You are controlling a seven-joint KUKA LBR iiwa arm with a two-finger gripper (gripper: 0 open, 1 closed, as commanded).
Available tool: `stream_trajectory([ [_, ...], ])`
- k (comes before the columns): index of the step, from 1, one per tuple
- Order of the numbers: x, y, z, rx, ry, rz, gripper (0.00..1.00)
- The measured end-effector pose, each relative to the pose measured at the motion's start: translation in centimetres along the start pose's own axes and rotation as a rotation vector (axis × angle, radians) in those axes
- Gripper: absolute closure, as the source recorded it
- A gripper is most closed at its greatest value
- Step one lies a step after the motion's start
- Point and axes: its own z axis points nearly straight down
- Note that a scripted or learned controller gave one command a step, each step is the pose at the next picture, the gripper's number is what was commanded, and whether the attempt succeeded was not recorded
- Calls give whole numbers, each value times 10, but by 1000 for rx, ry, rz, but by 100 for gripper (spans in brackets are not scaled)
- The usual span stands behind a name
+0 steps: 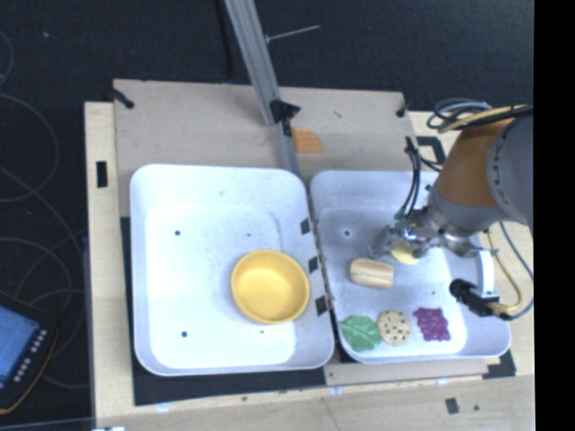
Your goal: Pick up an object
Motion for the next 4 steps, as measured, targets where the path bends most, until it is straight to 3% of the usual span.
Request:
stream_trajectory([
  [1, -1, 2, -13, -6, 1, 5, 100],
  [4, -8, 9, -131, -3, 3, -7, 100],
])
